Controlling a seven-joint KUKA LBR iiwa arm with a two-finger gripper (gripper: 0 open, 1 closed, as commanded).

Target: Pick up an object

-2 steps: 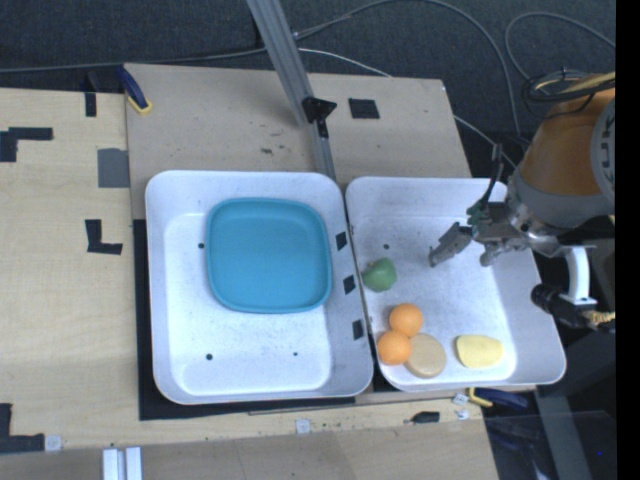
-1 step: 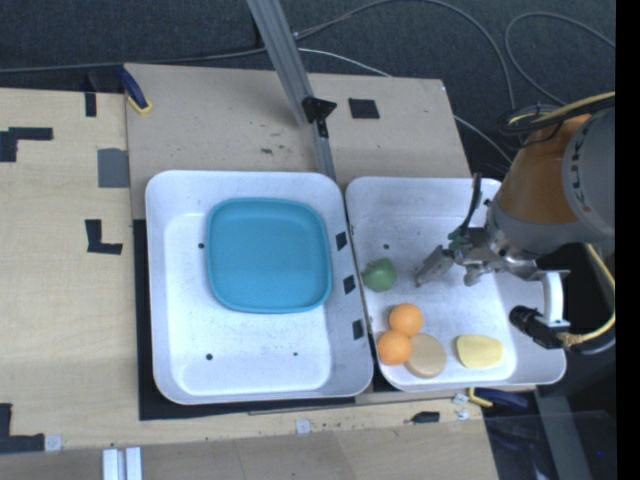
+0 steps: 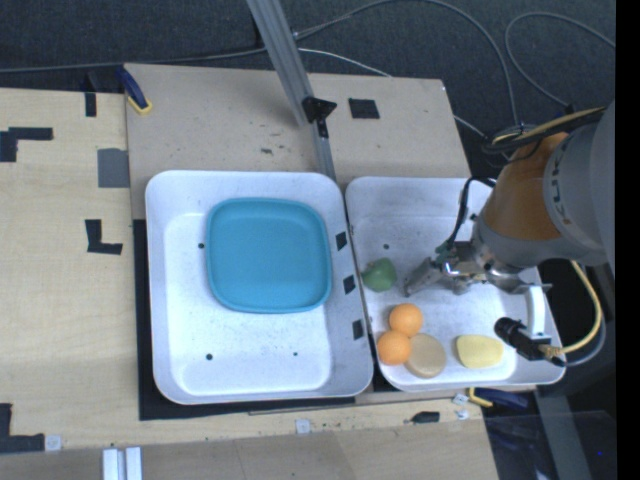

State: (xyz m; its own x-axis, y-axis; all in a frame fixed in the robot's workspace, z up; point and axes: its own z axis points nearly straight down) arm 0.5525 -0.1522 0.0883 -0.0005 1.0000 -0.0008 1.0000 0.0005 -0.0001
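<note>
Reaching into the right-hand shallow white bin (image 3: 400,200), the two-finger jaws (image 3: 420,278) point toward the small rounded green object (image 3: 379,275) — just beside their tips, on the side facing the blue plate (image 3: 268,254). Jaw state — cannot tell.

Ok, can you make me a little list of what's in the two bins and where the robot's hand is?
left bin: a blue plate
right bin: a green object, two orange balls, a tan round object, a yellow object
gripper: low over the right bin, just right of the green object
holding anything: nothing seen between its fingers
arm: reaches in from the right
</note>
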